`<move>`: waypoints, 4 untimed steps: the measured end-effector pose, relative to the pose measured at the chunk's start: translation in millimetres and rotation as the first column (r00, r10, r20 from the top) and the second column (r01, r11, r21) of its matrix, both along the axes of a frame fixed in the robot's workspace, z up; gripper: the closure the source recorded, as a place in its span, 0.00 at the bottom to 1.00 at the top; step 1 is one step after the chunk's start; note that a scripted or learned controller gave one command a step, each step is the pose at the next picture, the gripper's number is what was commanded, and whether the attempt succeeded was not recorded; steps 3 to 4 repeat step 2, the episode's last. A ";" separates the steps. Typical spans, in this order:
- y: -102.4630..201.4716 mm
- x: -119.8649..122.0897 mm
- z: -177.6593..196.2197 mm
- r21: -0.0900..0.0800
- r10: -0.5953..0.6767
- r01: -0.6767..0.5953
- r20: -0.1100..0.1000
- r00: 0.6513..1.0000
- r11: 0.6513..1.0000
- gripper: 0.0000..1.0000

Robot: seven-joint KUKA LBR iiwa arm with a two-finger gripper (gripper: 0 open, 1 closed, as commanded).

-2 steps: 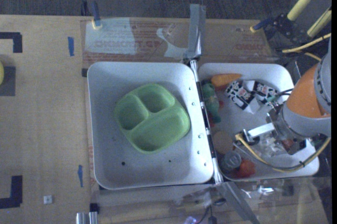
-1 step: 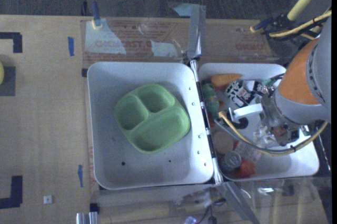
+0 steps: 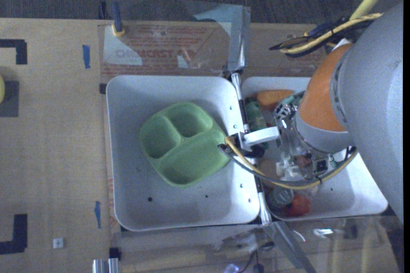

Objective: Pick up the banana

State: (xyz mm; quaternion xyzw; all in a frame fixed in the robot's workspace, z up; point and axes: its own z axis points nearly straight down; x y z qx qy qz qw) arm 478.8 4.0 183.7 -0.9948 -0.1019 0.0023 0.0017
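Arm (image 3: 359, 92) reaches down into right bin (image 3: 365, 198); end effector (image 3: 291, 166) grip state can't tell.

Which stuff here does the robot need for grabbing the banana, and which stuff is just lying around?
For the job: gripper, low in the right bin. I can't make out a banana.

Just lying about: green tray in the left bin; orange thing; red thing.
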 end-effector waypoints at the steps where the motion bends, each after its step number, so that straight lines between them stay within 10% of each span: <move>1: -113.3 -0.3 -27.2 0.001 0.293 -0.293 0.001 0.956 0.956 1.00; 2: -100.5 66.9 -96.6 -0.003 0.147 -0.147 0.009 0.989 0.989 1.00; 4: -100.5 66.9 -96.6 -0.003 0.147 -0.147 0.009 0.989 0.989 1.00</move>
